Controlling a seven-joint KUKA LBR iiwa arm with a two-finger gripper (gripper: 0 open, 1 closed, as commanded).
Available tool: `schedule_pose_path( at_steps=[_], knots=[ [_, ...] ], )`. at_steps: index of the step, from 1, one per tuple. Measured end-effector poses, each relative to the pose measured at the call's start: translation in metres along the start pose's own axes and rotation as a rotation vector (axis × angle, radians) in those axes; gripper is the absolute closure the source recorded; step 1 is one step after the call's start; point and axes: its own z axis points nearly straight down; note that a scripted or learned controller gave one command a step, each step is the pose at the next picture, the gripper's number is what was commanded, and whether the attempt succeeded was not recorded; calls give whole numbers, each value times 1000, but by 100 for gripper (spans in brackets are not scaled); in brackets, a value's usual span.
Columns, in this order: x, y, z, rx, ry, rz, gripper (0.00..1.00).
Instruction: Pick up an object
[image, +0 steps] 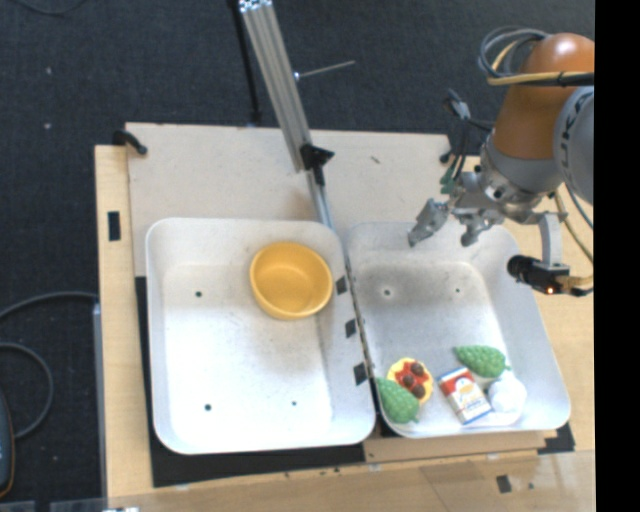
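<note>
Hand: I see the hand (447, 226) over the far end of the right bin (430, 290), its two fingers spread apart with nothing between them.

Arm: it reaches in from the right, orange band above the wrist, the hand hanging above the bin's bare far floor.

Candidate things, right bin: all lie clustered along the near edge. I count a green leafy piece (399, 402), a small yellow dish with red pieces (411, 376), a red and white box (466, 393), a second green piece (481, 358) and a white ball (507, 394).

Candidate thing, left bin: a yellow bowl (290, 280) stands upright in the left bin (200, 340), toward its far right corner, well apart from the cluster.

Key relation: the cluster lies toward the camera from the hand, across the whole bare middle of the right bin; the bowl lies to the view's left, across the wall between the bins. I judge the second green piece the closest of the cluster.

Long axis: the box runs roughly from far to near, slightly slanted; the second green piece runs roughly left to right.

Stage, my judgement: approach not yet made; no thing is gripped.

Risk, my judgement: the cluster is tightly packed, pieces touching or just beside one another, so a descent there may nudge neighbours.

Surface: the surface (220, 170) beyond the bins carries a slanted metal post (285, 90).
</note>
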Motion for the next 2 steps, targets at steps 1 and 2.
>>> schedule_pose_path(
  at_steps=[1,2],
  knots=[
    [0,0,0,0,0,0,0],
    [-6,2,43,4,-3,4,0]
  ],
)
